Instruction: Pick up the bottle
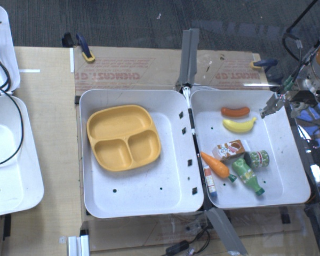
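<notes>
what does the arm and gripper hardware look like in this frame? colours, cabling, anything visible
Little of it is in frame, at the right edge. The gripper is a slim grey metal piece tapering to a point over the right bin. Behind it sits a cluttered grey-and-white wrist block with a bit of green wiring. Thin black cables loop above it, and a patch of orange shows at the edge.

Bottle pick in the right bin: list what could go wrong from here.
1. Crowding: the green bottle lies on its side with the green can and the small carton close against it, so closing fingers may catch a neighbour instead.
2. Rolling: lying flat, the bottle could roll away when touched.
3. Distance: the gripper sits by the bin's far right edge, near the banana, so a long, accurate approach is likely needed.
</notes>
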Tool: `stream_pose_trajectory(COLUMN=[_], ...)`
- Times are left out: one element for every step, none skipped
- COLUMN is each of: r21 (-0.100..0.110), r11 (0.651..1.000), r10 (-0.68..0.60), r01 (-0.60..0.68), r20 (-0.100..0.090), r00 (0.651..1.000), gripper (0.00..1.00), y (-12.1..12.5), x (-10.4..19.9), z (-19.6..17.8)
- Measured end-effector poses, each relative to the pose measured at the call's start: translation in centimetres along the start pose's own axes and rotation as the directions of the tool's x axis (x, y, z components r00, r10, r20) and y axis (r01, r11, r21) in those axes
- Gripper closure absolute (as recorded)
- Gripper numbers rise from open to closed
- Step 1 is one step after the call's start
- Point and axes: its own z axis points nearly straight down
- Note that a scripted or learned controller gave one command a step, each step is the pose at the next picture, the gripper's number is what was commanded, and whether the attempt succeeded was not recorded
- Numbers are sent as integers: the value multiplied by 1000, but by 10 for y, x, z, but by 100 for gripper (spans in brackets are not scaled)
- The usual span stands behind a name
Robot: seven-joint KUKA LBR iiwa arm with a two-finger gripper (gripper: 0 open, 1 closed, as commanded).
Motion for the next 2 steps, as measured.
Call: stream_pose_trajectory(r21=[-21,-26], r11=[994,999], r10=[107,-27], r01=[-106,27], r20=[4,12], r00=[994,1000], gripper=[0,0], y=[-37,-94], x=[-2,36], z=[142,159])
